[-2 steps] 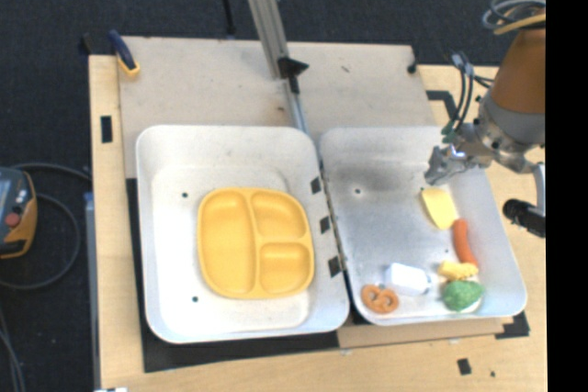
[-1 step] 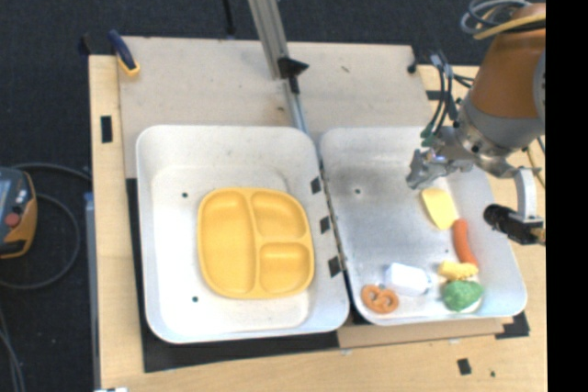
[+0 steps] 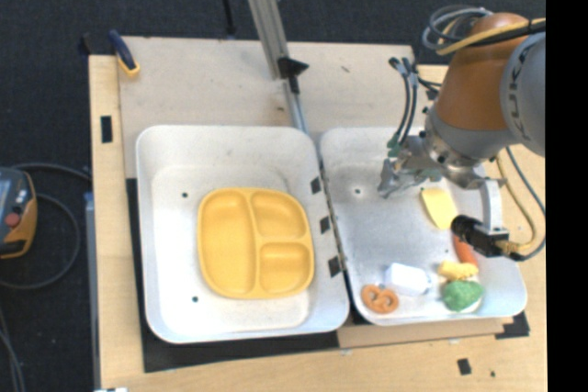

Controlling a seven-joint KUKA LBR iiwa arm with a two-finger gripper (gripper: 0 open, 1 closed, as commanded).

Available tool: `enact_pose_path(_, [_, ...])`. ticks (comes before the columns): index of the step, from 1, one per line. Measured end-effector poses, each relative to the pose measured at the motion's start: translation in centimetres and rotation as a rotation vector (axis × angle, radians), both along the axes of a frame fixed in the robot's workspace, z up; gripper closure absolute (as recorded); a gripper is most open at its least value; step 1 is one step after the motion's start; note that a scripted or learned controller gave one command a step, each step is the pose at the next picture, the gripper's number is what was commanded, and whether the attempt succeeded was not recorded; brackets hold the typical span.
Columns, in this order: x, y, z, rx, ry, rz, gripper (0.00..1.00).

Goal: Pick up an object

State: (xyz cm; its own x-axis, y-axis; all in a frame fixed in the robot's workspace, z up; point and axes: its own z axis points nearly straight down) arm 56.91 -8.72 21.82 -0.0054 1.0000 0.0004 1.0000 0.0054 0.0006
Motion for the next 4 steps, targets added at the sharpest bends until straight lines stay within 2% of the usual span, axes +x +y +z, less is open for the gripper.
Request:
enact_pose_path(1, [-1.7,5.9,1.1,0.002,-0.001,0.003,1.00])
enact_pose_path(3, [-4.7,14.6,1.7,0.001,0.001,0.002,1.00])
enact_pose_path(4, [-4.7,14.3,1.7,0.000,0.000,-0.003,0.00])
